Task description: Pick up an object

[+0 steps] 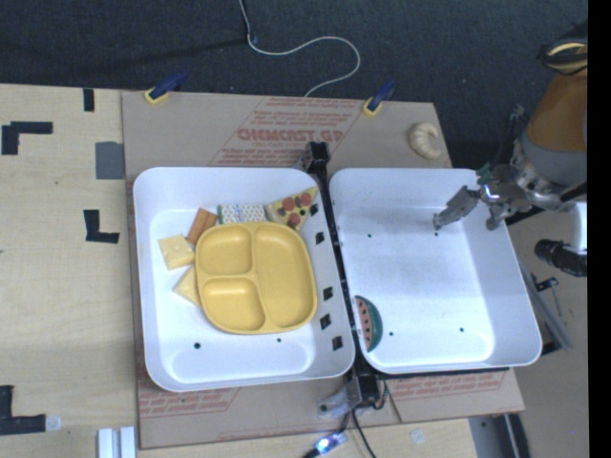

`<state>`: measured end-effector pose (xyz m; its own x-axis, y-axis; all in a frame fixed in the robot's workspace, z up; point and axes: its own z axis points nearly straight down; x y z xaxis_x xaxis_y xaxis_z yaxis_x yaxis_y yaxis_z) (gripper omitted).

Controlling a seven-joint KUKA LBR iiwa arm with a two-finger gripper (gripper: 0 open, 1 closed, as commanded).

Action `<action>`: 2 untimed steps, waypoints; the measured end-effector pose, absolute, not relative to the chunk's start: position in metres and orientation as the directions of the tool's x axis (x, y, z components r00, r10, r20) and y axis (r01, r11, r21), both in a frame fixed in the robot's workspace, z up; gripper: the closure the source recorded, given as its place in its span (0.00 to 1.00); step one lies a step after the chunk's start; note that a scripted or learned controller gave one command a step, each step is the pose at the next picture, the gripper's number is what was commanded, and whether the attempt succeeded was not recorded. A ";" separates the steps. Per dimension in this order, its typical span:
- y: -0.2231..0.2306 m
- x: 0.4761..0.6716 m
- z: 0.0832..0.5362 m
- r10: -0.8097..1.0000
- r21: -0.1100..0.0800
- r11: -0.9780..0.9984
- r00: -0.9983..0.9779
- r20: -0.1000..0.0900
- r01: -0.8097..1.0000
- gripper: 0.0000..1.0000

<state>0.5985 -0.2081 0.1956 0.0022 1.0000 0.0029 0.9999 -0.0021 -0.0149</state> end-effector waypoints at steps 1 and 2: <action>-0.208 0.602 0.204 1.000 -0.002 0.001 -0.001 0.000 1.000 0.00; -0.201 0.593 0.150 1.000 -0.006 0.002 -0.002 0.000 1.000 0.00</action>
